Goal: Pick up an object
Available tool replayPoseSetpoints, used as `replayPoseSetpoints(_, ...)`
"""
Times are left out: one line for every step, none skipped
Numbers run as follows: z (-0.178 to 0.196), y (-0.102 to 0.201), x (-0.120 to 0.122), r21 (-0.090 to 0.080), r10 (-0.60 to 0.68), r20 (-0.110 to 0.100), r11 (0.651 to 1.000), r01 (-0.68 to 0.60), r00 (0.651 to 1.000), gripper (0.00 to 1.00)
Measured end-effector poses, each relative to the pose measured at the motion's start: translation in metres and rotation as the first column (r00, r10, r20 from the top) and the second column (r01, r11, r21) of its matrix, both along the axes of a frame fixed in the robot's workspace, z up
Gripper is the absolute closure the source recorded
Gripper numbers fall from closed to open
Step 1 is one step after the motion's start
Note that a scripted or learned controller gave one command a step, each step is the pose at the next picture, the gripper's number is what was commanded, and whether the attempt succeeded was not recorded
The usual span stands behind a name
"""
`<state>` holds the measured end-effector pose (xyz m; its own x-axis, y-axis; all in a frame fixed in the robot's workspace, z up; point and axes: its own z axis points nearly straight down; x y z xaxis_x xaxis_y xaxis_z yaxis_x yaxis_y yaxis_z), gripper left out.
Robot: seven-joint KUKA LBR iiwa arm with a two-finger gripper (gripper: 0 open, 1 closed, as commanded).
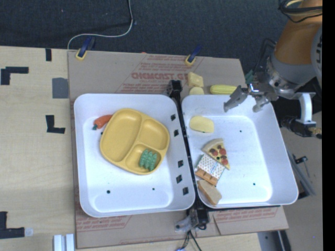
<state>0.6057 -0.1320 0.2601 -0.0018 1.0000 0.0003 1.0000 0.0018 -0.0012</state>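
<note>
My gripper (246,102) hangs over the far edge of the right bin (272,156), its two fingers spread apart with nothing between them. In that bin lie a pale yellow lump (201,123), a pizza slice (217,151), a waffle-patterned piece (208,167) and a tan bread wedge (210,194). The lump lies to the left of the gripper and a little nearer the camera. The left bin (89,192) bears a yellow divided plate (131,137) with a green piece (148,160) in one compartment, and an orange carrot (102,121) beside the plate.
Behind the right bin, on the cardboard, sit two pale yellow pieces (195,79) (196,91) and a corn cob (222,89). Black clips (175,88) mark the seam between the bins. A white cable (123,14) loops across the dark floor at the back.
</note>
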Motion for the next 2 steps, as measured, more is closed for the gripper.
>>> replayPoseSetpoints(-0.132,0.034,0.049,0.001,0.003,-0.007,1.0,-0.003,1.0,0.0)
replayPoseSetpoints(-0.178,0.028,0.041,-0.002,-0.001,0.0,1.0,0.001,1.0,0.0)
